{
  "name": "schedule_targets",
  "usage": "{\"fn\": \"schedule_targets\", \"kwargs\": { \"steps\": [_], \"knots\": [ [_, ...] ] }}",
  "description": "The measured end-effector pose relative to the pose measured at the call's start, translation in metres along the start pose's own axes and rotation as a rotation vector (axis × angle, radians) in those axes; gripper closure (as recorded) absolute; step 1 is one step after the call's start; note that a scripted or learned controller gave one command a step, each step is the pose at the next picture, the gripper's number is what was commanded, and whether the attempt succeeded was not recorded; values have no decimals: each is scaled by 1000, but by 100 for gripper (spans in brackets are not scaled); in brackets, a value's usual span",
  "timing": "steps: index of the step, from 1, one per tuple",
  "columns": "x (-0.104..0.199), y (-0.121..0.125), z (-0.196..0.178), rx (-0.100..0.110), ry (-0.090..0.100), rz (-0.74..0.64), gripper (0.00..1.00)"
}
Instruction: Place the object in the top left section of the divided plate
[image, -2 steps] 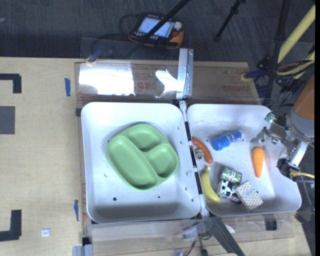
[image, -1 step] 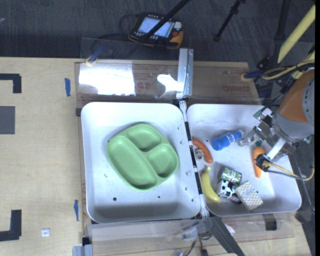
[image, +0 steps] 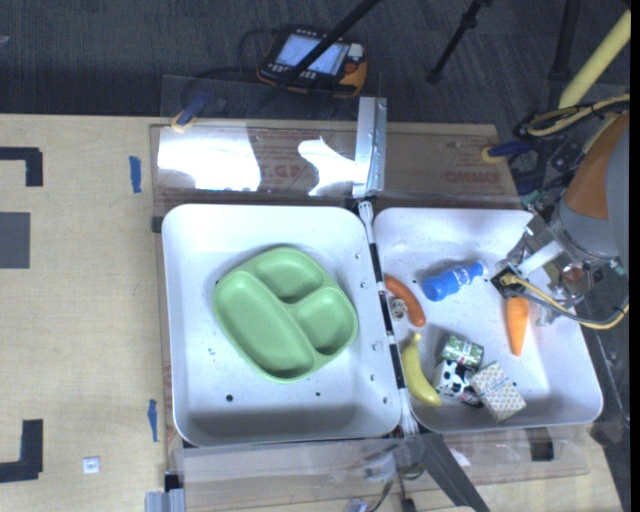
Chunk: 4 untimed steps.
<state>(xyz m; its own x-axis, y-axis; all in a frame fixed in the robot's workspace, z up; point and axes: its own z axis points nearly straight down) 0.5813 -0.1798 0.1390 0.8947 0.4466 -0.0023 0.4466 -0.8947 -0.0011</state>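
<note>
green plate (image: 285, 315): you see it in the left bin (image: 190, 250).
carrot (image: 516, 325): right bin (image: 570, 400), just beside the gripper (image: 515, 283).
gripper grip: you cannot tell.

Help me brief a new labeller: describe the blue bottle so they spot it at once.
Start at the right-hand white bin. Near its middle, toward the far side, the blue bottle lies on its side, white cap pointing right. It is the only blue item, between the sausage and the carrot.

Grey arm (image: 600, 215) with orange band at the right edge, end effector (image: 518, 280) low, pointing left.
</note>
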Motion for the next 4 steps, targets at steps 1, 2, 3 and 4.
{"fn": "schedule_targets", "kwargs": {
  "steps": [1,2,3,4],
  "knots": [
    [1,36,48,11,13,250,0],
    [-2,35,48,9,16,248,0],
    [9,40,53,21,0,253,0],
    [17,45,55,30,-11,258,0]
  ]
}}
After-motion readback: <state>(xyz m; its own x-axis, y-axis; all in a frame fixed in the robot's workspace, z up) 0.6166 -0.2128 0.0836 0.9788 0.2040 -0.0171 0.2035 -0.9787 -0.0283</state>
